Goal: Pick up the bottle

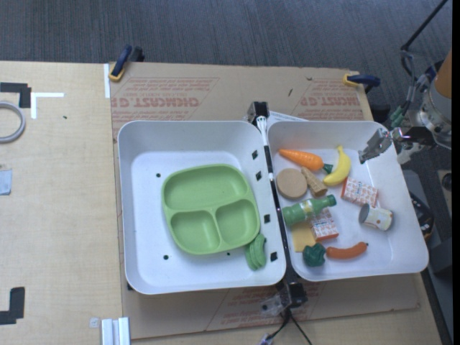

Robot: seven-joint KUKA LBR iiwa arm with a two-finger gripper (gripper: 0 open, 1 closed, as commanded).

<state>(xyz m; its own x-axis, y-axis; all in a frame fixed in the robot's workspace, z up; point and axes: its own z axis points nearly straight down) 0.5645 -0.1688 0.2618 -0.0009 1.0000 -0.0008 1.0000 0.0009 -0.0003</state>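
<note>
1. Lowest in the frame: black clamp (290, 295) at the bottom centre, gripping the seam where both bins meet; cable trailing down from it.
2. Just above, in the lower part of the right bin (410, 254): green broccoli piece (313, 254) beside an orange-red sausage-like toy (346, 250); yellow cheese slice (303, 237) under a small red-and-white carton (325, 226).
3. Green bottle (309, 210), lying on its side in the left-centre of the right bin, cap pointing right and slightly up; touching the carton below and near the round tan cookie (292, 183) above.
4. Further up in the same bin: orange carrot (302, 158), yellow banana (339, 167), small cone-shaped tan piece (317, 184); right of these a red-and-white box (359, 191) and a white cup (376, 217) tipped on its side.
5. Left bin (136, 164): light green divided plate (210, 208) in the middle; green leafy piece (256, 252) at its lower right edge.
6. Gripper (374, 148) at the upper right rim of the right bin, well apart from the bottle; nothing between its tips; fingers too small and dark to judge wide or narrow, so cannot tell.
7. Cardboard sheet (187, 95) under both bins, held by blue-and-yellow clamps (123, 61) at the upper corners.
</note>
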